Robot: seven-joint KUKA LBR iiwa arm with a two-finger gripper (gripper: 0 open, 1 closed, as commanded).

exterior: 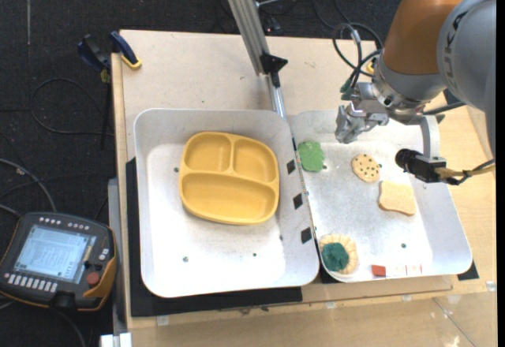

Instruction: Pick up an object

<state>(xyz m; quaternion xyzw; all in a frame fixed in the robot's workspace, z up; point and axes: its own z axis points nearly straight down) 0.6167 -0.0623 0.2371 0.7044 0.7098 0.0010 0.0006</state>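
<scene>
While the arm's bulk crowds the upper right corner, its grey shell and orange band cut off by the frame edge, the gripper is tough to read: it shows as a small metallic cluster over the far end of the right bin, and whether it is spread or closed cannot be told from this angle, nor is anything visibly held. Down it reaches from the right, wrist tilted toward the bins' shared divider, cables looping behind it. Just below and to its left sits a green lump, close against the divider. A round speckled cookie lies just right of the gripper's tip and nearer the camera, flat, no clear long axis. Beside that, the toast slice lies flat, its longer side running roughly left to right. Down at the near corner, a green-topped pastry rests on the rim. Over in the left bin, a yellow divided plate sits face up, its long compartment nearest the camera.
</scene>
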